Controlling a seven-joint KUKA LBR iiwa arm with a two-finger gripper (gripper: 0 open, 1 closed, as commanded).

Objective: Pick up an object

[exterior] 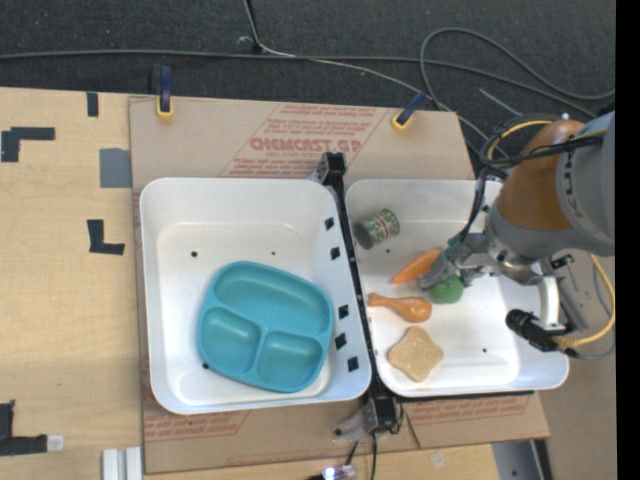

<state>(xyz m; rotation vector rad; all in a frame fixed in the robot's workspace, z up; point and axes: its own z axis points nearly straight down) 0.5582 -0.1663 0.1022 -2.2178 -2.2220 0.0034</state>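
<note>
Two shallow white bins sit side by side on a sheet of brown cardboard (300, 143), near the centre of the camera view. The left bin (170, 218) holds a teal divided plate (265, 325), lying flat toward the bin's lower middle. The right bin (430, 200) holds five small things: a green-and-white can (378, 227) on its side at upper left, an orange carrot (415, 267) tilted near the middle, a green ball-like object (446, 290) just beside and below the carrot's right end, an orange pear-shaped toy (401, 307) lying below the carrot, and a tan slice of bread (415, 354) at the lower middle. The grey arm (560, 203) enters from the right of the frame, and its gripper (447, 271) sits low over the right bin, directly at the carrot's right end and the green object. Whether the jaws are parted or closed, or grip either thing, cannot be told from this angle. Black cables (300, 53) cross the dark floor along the upper frame.
</note>
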